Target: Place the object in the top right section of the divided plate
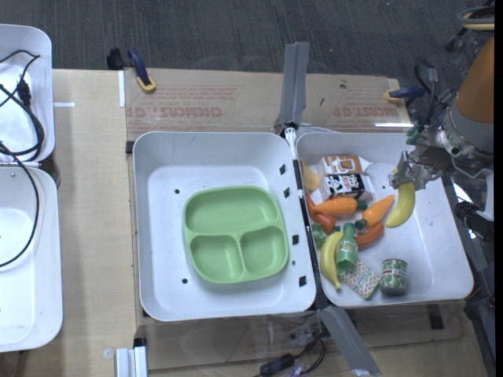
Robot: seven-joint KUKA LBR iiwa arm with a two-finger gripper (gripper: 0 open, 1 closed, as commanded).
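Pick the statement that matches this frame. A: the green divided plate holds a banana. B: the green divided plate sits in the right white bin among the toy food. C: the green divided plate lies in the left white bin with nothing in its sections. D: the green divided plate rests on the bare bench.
C: the green plastic divided plate lies flat in the left white bin, its three sections bare, while the toy food is in the right white bin.

Even bright overhead light, soft shadows, slight blur throughout.
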